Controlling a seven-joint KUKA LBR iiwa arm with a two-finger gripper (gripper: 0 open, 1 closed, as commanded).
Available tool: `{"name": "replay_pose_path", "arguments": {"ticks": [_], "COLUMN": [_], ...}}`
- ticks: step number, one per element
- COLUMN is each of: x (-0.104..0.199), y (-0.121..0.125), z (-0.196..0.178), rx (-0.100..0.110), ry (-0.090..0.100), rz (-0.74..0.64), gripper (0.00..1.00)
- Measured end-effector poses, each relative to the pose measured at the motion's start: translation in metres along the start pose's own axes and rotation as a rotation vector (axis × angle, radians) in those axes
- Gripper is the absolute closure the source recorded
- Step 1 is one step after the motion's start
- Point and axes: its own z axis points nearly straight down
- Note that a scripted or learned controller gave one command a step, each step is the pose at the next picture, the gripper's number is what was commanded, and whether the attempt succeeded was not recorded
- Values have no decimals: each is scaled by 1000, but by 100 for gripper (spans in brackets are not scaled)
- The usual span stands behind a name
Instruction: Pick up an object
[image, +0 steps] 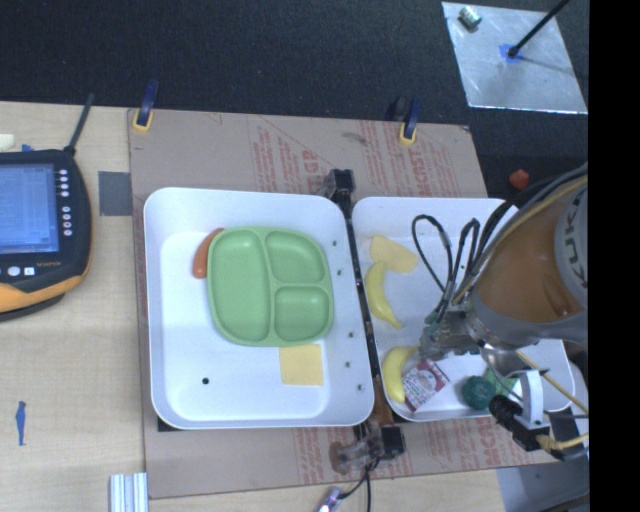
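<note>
In the right bin (400, 212), a yellow wedge (392, 254) lies at the back left, with a banana (380, 295) just in front of it. At the front are a yellow rounded piece (395, 371), a red and white packet (424, 384) and a dark green object (480, 391). My gripper (438, 345) hangs low over the front of this bin, directly above the packet's far edge. The arm's wrist hides the bin's right half.
The left bin (180, 395) holds a green divided plate (270, 285), an orange-red piece (201, 255) tucked under its left rim, and a flat yellow square (302, 364). A handheld controller (35, 225) sits at the far left. Black cables (445, 255) loop above the gripper.
</note>
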Motion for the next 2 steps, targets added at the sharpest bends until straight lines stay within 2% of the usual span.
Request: {"name": "replay_pose_path", "arguments": {"ticks": [1, 2], "x": [-82, -5], "y": [7, 0], "z": [-91, -108], "rx": [-3, 0], "ry": [2, 3], "rz": [6, 2], "gripper": [100, 100]}}
